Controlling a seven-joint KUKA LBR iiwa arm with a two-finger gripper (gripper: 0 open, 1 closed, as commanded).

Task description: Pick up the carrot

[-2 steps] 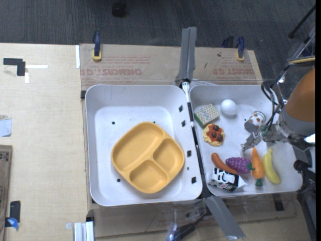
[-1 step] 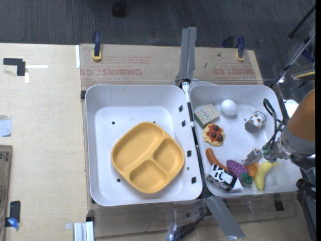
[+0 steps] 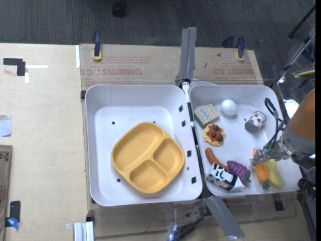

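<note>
End effector [image 3: 262, 158] hovers over carrot [image 3: 262, 172], banana [image 3: 274, 172] just beside.

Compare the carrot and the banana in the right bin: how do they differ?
The carrot is orange; the banana is yellow. The carrot is shorter and stubbier, the banana longer and curved. The carrot lies nearer the end effector, the banana toward the bin's outer wall. Both are toy food, side by side at the bin's near right corner.
</note>
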